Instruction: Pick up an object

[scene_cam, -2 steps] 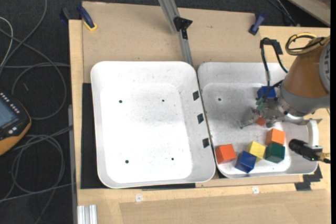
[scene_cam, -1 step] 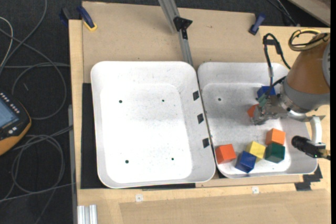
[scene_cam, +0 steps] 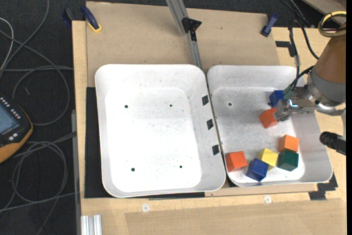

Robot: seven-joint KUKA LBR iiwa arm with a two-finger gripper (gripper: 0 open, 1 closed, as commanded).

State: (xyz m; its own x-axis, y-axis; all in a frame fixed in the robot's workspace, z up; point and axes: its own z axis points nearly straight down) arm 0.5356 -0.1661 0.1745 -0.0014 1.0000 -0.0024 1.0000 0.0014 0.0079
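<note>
Claw (scene_cam: 284,111) low over the right bin (scene_cam: 242,77), reaching in from 3 o'clock; whether it is clenched or released cannot be told from this angle; red-orange block (scene_cam: 268,118) touching its tip at the 8 o'clock side, blue block (scene_cam: 275,97) just beside it at 11 o'clock; grip on either not visible. Along the bin's 6 o'clock edge: orange block (scene_cam: 236,160), blue cube (scene_cam: 257,169), yellow cube (scene_cam: 269,157), green cube (scene_cam: 287,160), orange cube (scene_cam: 289,143), bunched close; left bin (scene_cam: 110,77) alongside on the table (scene_cam: 137,25).
</note>
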